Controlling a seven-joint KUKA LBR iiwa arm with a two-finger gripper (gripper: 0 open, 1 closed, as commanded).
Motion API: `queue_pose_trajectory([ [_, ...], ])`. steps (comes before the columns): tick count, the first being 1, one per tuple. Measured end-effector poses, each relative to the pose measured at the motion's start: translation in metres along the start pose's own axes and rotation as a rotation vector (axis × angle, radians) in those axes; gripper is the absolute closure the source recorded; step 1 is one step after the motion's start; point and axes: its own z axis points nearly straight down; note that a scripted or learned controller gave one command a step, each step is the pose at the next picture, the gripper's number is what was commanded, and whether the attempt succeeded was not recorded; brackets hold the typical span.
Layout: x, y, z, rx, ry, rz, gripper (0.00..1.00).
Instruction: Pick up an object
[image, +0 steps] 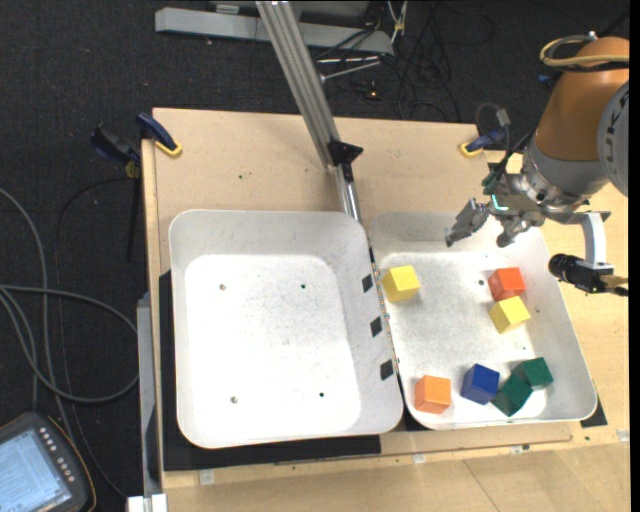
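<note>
My gripper (488, 227) hangs over the back edge of the right bin (450, 330), its two dark fingers spread open with nothing between them. Below it in the right bin lie a yellow cube (401, 282) near the left wall, an orange-red cube (507, 282) and a second yellow cube (510, 314) to the right. Along the front of that bin sit an orange cube (432, 393), a blue cube (480, 383) and two green cubes (524, 384) touching each other.
The left bin (265, 325) lies beside the right one. A slanted metal pole (305, 85) runs from the top of the view down to the gap between the bins. Clamps hold the bench's back corners, and cables lie on the dark floor at left.
</note>
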Motion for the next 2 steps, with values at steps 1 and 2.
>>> queue_pose_trajectory([
  [1,0.0,0.0,-0.002,-0.003,-0.001,-0.001,0.0],
  [2,-0.002,0.006,0.06,0.001,0.0,0.001,0.0],
])
